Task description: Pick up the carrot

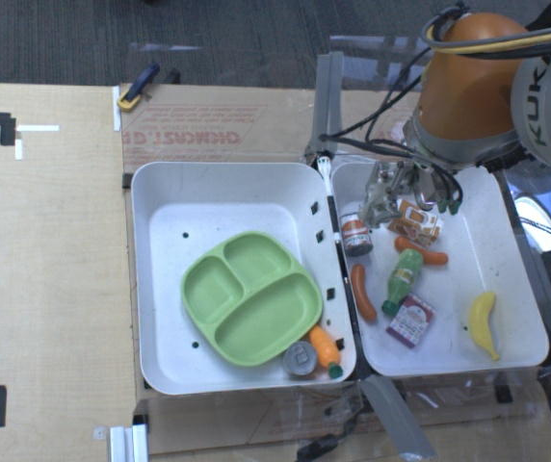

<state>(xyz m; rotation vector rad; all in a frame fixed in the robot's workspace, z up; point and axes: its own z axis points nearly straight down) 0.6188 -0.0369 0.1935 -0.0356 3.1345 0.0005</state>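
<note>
Pincer (pixel 403 192) work has barely begun, as I read it: the tool hangs low over the back of the right bin (pixel 521 287), amid a tangle of cables, and I cannot tell from here how wide it stands or whether anything sits in it. Just beneath and beside it I see a small orange-and-white carton (pixel 416 221), a little can (pixel 355 235) against the dividing wall, and a thin orange-red stick (pixel 422 251) that I cannot name with confidence. Further out lie a sausage (pixel 363 291), a green bottle (pixel 402 280), a dark red packet (pixel 409 320) and a banana (pixel 483 323).

The carrot (pixel 325 347), as I judge it, lies in the left bin (pixel 150 258), at its front right corner, touching the green divided plate (pixel 251 298) and next to a grey round lid (pixel 300 359). It rests untouched, well apart from the tool, so the whole pick is left to do.

The arm comes in from the right, its orange band (pixel 468 65) above the wrist, which points steeply down at the worktop (pixel 44 258).
</note>
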